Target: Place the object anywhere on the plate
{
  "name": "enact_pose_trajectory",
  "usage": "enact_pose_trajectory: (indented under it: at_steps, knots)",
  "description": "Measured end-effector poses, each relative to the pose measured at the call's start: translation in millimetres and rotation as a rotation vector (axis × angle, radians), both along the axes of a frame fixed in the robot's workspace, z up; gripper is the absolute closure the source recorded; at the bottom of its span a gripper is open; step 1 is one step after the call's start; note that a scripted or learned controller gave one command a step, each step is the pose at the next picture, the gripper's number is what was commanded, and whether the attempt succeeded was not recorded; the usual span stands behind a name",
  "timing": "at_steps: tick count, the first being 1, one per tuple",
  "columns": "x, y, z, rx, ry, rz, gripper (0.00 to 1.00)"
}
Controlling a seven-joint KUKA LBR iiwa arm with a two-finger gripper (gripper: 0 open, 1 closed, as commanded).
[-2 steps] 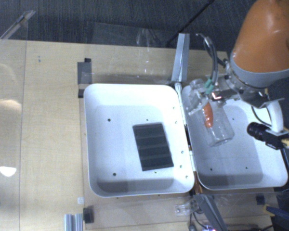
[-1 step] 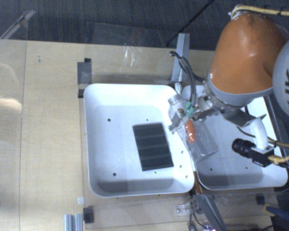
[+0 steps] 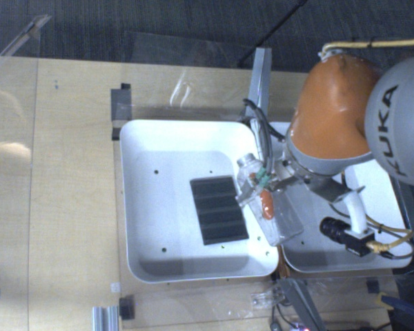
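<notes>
The arm (image 3: pixel 345 116) is covering most of the right bin (image 3: pixel 390 185). The frame's right edge is cutting off both. The gripper's (image 3: pixel 262 195) finger state is remaining indistinct.

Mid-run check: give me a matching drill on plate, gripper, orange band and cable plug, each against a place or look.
1 plate
2 gripper
3 orange band
4 cable plug

a black, over the right bin
b dark and ribbed, flat on the left bin floor
c at the left bin's right rim
d rounded, above the wrist

Pairs: 1-b, 2-c, 3-d, 4-a
</notes>
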State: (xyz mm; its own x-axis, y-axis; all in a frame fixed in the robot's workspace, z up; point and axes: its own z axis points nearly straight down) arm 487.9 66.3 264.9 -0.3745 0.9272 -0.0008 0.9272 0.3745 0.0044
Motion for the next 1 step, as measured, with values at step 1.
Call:
enact_pose_trajectory:
  at_steps: [1]
  knots:
    - [0.2,-0.1,0.4,0.0,-0.001,0.0,0.0]
